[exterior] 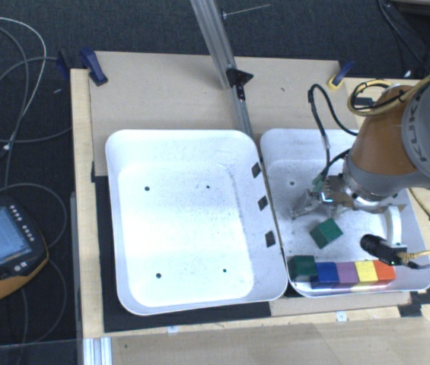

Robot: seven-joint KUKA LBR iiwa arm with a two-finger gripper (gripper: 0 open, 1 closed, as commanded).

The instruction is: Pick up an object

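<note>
With its pincer [311,202] spread open and empty, the arm hangs just above-left of the tilted green block [326,233], which may skid aside if a finger clips its corner.

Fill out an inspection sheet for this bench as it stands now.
Surface: wooden bench bearing left white bin and right white bin.
Job's things: dark green cube mid right bin; row of green, blue, purple, yellow and orange blocks along its near wall.
Clutter: nothing seen.
Grippers: hand low in right bin, just above the cube; holds nothing.
Cables: black cable looping at the wrist.
Surroundings: teach pendant on the floor, left.
</note>
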